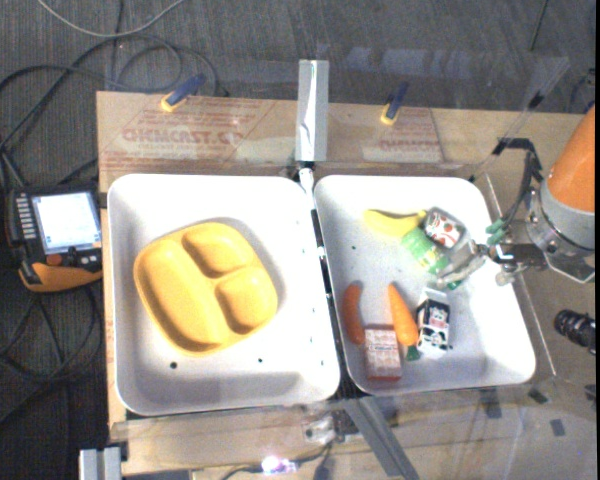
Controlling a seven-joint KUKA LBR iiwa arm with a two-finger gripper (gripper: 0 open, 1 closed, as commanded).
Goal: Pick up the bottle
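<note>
Fingers [458, 270] pinch a green clear-plastic bottle [427, 248]; gripper [462, 266] at the right white bin's [500, 358] three o'clock. A yellow banana [392, 220] lies at the bottle's eleven o'clock.

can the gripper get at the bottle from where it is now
Probably yes. The gripper is already down in the right bin, right at the green bottle. The banana and a can crowd the bottle's far side, though.

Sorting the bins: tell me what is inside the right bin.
The right bin holds a banana, green bottle, can, hot dog, carrot, small box and toy car. The gripper covers whatever lies beneath it.
</note>
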